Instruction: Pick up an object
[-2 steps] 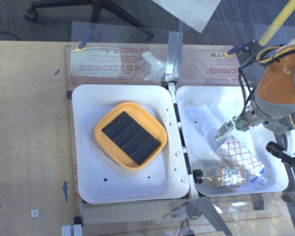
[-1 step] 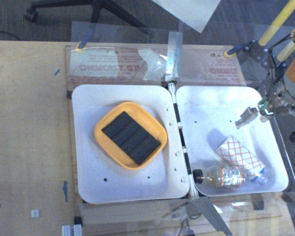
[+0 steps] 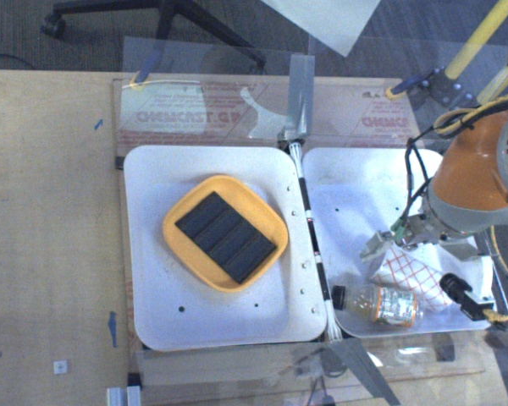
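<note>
Over the right bin (image 3: pixel 356 184), near its front-right corner, my gripper (image 3: pixel 388 242) hangs above a white cloth w/ red grid (image 3: pixel 409 271). Can't tell my grip state from this angle. Clear bottle w/ dark cap (image 3: pixel 381 304) lies just in front of me, toward bench edge, long axis running left-right, cap to the left. Cloth touches it, may snag. Yellow tray w/ dark panel (image 3: pixel 225 231) sits in left bin (image 3: pixel 152 193), well apart.
</note>
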Controlling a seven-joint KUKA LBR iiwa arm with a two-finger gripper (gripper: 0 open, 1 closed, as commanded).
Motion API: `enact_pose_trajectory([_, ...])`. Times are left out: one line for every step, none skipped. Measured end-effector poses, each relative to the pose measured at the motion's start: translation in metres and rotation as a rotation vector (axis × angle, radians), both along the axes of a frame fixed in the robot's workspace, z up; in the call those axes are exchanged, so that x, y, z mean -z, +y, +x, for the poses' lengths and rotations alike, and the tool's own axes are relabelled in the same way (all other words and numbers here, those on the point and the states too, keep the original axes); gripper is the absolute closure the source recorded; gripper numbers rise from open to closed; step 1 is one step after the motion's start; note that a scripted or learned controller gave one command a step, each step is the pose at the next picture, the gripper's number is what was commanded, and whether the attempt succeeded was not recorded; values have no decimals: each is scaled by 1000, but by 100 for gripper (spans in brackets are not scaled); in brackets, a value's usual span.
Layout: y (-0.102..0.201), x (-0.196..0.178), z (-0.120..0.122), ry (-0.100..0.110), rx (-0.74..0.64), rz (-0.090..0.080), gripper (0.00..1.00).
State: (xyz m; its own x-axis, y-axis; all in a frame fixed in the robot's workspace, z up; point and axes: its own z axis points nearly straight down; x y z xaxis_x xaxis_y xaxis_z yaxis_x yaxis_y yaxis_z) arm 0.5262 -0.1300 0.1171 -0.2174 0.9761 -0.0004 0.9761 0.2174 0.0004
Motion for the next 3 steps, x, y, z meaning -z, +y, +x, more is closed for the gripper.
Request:
enact_pose_trajectory([-29,29,-18,-9,16,2,0])
enact_pose_trajectory([-26,-34,-27,-1,-21,-1,0])
enact_pose_trajectory([-10,15,-15,-43,73,-17,0])
